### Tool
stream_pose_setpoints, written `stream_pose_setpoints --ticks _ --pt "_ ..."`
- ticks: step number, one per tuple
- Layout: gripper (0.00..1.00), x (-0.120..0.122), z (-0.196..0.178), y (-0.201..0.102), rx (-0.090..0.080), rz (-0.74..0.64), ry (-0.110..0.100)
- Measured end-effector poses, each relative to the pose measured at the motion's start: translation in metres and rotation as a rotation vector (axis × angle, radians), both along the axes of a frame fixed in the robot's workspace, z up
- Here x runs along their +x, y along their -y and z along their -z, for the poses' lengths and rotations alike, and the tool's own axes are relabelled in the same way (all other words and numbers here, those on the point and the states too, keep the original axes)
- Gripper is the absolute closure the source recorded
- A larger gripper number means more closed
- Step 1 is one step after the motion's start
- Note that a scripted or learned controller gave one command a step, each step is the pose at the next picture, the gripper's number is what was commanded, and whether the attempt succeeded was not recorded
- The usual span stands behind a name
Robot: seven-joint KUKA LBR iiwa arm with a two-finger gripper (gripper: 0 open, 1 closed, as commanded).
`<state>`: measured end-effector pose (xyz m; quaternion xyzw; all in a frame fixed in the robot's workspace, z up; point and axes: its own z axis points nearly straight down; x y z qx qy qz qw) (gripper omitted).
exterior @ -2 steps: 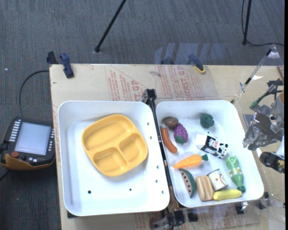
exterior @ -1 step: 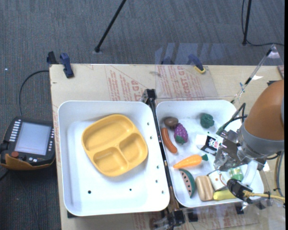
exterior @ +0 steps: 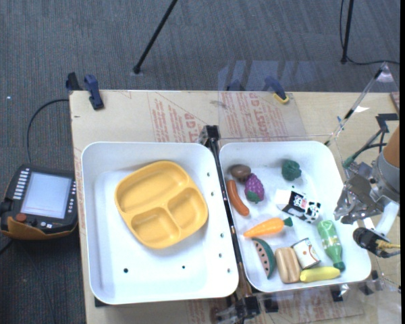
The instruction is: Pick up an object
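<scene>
The gripper (exterior: 357, 205) hangs over the right-hand rim of the right bin (exterior: 281, 144), at the end of the grey arm reaching in from the right. Its tip is a tangle of metal and cable from this angle, so whether it is open or closed cannot be told, and nothing is seen held in it. The nearest things lie just to its left and a little nearer the camera. They are the green bottle (exterior: 331, 242), whose long axis runs roughly from the far side toward the near side of the bin, and the cow-patterned carton (exterior: 302, 206) beside it, lying slantwise. The bottle looks the shorter reach — a small shift inward and down — and a grasp would likely need to close across its narrow width. Further left sit a carrot (exterior: 266, 227), a small can (exterior: 306, 252) and a yellow piece (exterior: 319, 274) at the near wall. The left bin (exterior: 89, 181) carries a yellow divided plate (exterior: 162, 203), well apart from the gripper; both bins rest on the table (exterior: 155, 113).
</scene>
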<state>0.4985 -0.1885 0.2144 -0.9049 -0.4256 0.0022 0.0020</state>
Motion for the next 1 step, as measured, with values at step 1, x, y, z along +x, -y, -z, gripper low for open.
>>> stream_pose_setpoints --ticks 1 --pt "1.00 0.0071 -0.0366 0.0100 0.000 0.411 -0.001"
